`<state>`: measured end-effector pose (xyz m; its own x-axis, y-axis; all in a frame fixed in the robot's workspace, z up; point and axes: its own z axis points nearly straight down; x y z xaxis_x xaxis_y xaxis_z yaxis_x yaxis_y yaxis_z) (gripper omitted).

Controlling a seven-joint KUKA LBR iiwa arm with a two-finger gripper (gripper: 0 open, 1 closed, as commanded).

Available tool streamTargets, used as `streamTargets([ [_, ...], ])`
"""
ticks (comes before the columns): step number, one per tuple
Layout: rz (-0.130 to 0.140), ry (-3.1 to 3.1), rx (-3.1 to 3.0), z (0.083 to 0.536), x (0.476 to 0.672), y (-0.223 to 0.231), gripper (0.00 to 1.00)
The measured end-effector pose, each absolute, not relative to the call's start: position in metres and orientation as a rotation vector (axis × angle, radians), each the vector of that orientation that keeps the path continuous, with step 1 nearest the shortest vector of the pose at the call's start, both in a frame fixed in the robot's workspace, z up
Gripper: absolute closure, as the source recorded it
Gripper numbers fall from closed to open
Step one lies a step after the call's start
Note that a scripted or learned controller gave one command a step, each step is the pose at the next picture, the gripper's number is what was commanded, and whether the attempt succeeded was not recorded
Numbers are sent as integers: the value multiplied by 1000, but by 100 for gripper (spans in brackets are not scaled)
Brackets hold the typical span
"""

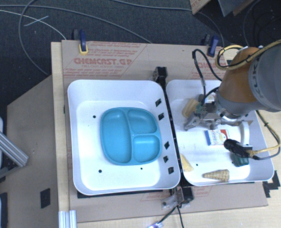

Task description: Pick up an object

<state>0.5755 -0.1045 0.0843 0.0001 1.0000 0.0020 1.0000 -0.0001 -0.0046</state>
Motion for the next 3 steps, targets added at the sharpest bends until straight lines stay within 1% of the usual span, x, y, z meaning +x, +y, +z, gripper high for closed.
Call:
streamTargets([
  [1, -1, -2219, -2220, 96, 577, -104, 100],
  [2, -5, -2224, -2226, 152, 573, -114, 100],
  [3, -7, -2227, -2223, 212, 571, -106, 100],
])
